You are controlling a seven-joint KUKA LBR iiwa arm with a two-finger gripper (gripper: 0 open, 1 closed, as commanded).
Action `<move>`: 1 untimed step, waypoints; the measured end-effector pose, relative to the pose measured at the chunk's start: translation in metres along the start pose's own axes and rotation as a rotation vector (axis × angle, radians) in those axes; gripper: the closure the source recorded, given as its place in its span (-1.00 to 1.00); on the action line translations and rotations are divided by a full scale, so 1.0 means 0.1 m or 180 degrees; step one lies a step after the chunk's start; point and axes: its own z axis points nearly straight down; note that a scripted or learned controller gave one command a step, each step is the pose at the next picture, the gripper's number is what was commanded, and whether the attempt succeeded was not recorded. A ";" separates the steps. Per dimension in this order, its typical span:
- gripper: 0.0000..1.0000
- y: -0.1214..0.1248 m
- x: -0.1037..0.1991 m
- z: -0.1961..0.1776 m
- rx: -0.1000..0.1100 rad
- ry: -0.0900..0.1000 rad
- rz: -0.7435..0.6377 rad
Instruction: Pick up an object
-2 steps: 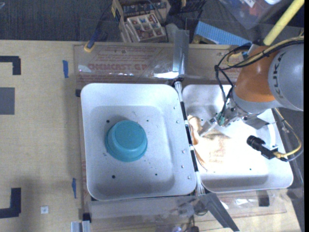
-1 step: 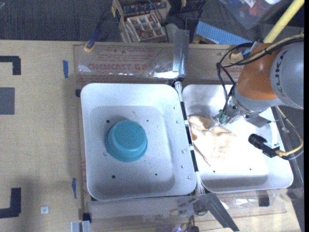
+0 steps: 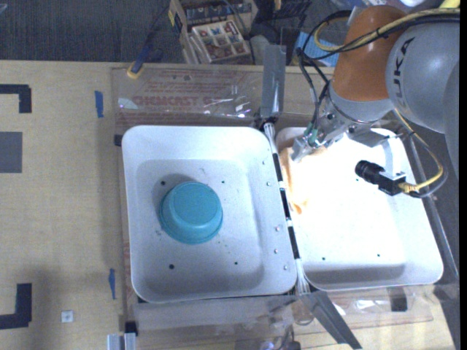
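Round teal-blue plastic bowl, upside down, sits in the left shallow white bin, roughly centre, a bit toward the bin's left wall, touching no wall. It's the one clear pick candidate. The right shallow white bin is badly overexposed; an orange-ish patch shows near its left wall, but can't tell if that's an object or glare.

Grey arm w/ orange band reaches in from the right, wrist low over the right bin's far-left corner. End effector is there, near the divider btw bins; can't tell how its tips stand or whether anything is in them, too small and washed out.

Judgement: approach step, nothing visibly grasped yet. To do it well:
- move across the divider w/ enough height to clear both rims
- centre over the bowl, come straight down
- the dome is smooth and wide, so a top pinch may slip; better to straddle the rim edge or narrower base
- lift slowly and check it comes up.
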 end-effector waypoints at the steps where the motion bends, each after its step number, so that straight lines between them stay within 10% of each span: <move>1: 1.00 0.17 -0.35 0.01 0.0000 -0.0005 0.0706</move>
